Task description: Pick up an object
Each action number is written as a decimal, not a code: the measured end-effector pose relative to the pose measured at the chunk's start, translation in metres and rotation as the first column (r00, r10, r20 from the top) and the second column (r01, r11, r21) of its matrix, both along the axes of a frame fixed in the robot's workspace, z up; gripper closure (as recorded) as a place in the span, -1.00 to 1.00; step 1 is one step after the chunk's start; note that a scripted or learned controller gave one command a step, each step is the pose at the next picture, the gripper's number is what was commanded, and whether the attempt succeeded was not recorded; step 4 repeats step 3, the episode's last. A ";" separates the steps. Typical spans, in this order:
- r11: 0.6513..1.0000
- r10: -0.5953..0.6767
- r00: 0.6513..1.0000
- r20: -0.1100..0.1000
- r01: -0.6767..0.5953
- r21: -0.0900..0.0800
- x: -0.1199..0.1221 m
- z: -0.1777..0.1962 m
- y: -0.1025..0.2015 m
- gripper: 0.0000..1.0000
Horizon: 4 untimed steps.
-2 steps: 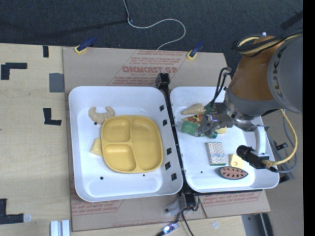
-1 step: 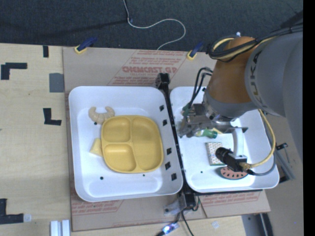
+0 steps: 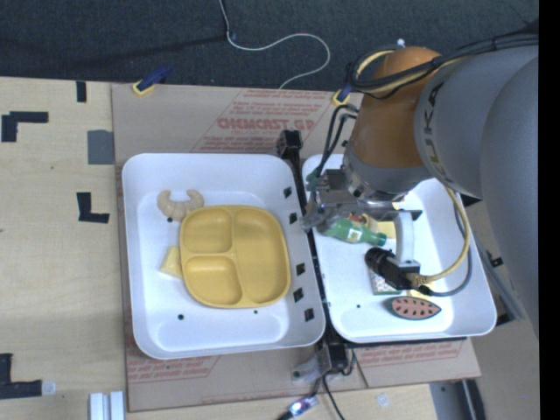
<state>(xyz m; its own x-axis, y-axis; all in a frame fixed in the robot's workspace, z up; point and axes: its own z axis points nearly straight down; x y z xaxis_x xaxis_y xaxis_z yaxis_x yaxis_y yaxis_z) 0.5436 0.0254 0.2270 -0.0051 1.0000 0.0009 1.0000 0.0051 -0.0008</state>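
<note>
The arm is down over the right bin, gripper low at its left wall, just above a green bottle lying on the bin floor. I can't tell how its fingers stand. A yellow divided plate sits in the left bin.

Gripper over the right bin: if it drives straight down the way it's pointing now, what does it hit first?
Most likely the green bottle lying in the right bin, directly beneath the gripper. Depth is unclear from this slanted view.
</note>
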 end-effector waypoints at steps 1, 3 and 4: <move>1.000 -0.005 1.000 -0.003 0.005 -0.002 -0.016 -0.007 -0.011 1.00; 1.000 -0.003 1.000 0.000 0.003 0.000 -0.006 0.008 -0.008 1.00; 1.000 -0.003 1.000 0.000 0.003 0.000 -0.006 0.008 -0.008 1.00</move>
